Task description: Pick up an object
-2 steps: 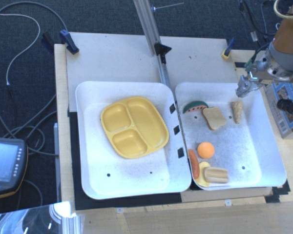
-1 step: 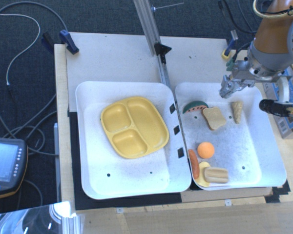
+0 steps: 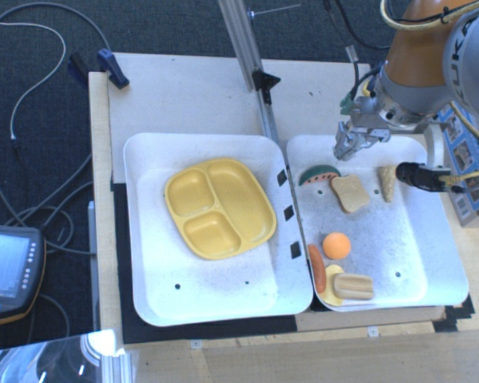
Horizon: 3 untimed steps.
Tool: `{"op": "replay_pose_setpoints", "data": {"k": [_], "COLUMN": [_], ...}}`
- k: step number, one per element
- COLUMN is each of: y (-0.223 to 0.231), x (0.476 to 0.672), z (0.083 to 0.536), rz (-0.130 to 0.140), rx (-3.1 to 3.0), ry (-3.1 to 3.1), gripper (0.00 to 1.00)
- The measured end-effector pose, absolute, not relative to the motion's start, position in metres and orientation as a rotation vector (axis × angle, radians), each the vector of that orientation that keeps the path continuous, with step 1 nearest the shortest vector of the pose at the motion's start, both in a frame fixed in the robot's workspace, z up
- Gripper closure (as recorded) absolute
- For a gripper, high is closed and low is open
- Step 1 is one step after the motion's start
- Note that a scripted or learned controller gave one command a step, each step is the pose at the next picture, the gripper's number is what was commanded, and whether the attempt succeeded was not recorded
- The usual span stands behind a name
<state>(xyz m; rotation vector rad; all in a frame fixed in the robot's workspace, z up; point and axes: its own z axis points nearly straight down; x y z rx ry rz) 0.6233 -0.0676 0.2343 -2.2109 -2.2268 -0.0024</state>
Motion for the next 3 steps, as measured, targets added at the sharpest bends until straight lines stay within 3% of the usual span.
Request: {"op": "replay_pose_setpoints", "data": {"k": [2,3], "y": [0.046,0.098], "x": [0.61,0.593], "z": [0.238,0.248], "rz": [0.001,0.0], "rx": [-2.21,-2.21], "ry": [-2.226,-2.226], "gripper": [1.0,1.0]}}
